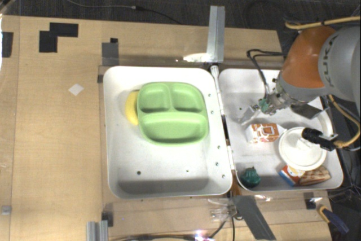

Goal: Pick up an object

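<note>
My gripper (263, 105) hangs low over the right bin (240, 87), near its middle back, with the grey and orange arm behind it on the right. Just below the gripper, slightly towards the front, an orange and white packet (264, 132) lies on the bin floor. Nothing shows in the gripper. A white round cup (300, 150) stands to the right of the packet. An orange box (309, 176) lies at the front right, and a small teal object (250, 177) sits at the front left corner.
The left bin (163, 169) holds a green divided tray (171, 112) towards the back. A yellow object (131, 108) pokes out from under the tray's left edge. A metal post (216, 34) stands behind the wall between the bins.
</note>
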Tool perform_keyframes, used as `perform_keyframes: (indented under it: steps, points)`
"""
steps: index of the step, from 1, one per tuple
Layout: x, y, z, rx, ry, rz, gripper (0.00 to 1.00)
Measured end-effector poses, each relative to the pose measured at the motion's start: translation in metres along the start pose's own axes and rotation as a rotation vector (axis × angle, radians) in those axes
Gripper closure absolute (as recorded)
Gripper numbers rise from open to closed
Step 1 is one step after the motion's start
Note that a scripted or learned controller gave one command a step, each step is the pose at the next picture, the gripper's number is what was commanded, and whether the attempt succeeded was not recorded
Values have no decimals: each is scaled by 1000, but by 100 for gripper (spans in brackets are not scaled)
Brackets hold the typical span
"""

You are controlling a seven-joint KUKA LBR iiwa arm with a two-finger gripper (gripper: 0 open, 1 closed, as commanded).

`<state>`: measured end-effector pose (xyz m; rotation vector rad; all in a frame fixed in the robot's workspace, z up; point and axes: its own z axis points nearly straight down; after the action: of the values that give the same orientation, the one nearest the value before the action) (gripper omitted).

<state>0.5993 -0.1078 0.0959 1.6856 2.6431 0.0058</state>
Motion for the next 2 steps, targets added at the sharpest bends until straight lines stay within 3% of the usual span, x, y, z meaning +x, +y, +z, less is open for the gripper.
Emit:
perform_keyframes:
  steps: [1,2]
  points:
    - [11,-49,7,-3,-2,-2,0]
    - [11,-1,8,-2,-1,157,0]
